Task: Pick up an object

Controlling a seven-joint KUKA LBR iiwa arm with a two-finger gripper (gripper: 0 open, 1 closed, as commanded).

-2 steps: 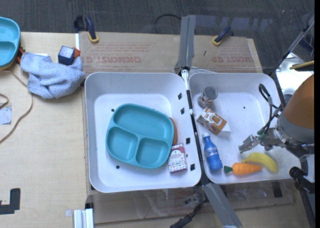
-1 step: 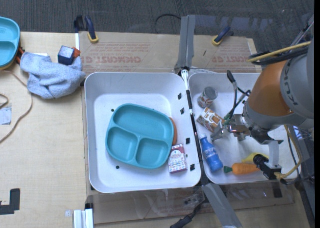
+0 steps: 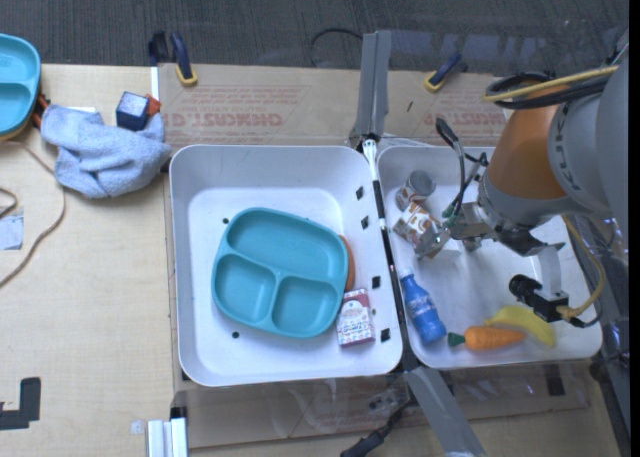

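One bench, tan, spans the frame; mirrored red print runs along its upper middle, too faint to read with certainty. One arm, grey with an orange band, enters from the right edge and bends down over the right bin. Two white bins sit side by side: the left bin at centre, the right bin at lower right.

The left bin holds one teal three-part tray, one brown disc showing at the tray's right edge, and one small red-and-white carton just below it; its lettering is too small to read.

One grey cloth lies crumpled at upper left, with one small blue-and-orange block touching its top edge. One teal dish is cut by the left edge.

The right bin holds one blue bottle near its left wall, one carrot and one banana touching along the lower wall, one grey cap at top, and one crumpled wrapper beneath it.

The gripper rests at the wrapper's lower right; whether its jaws are released or clenched cannot be told.

Two clamps grip the bench's upper edge.
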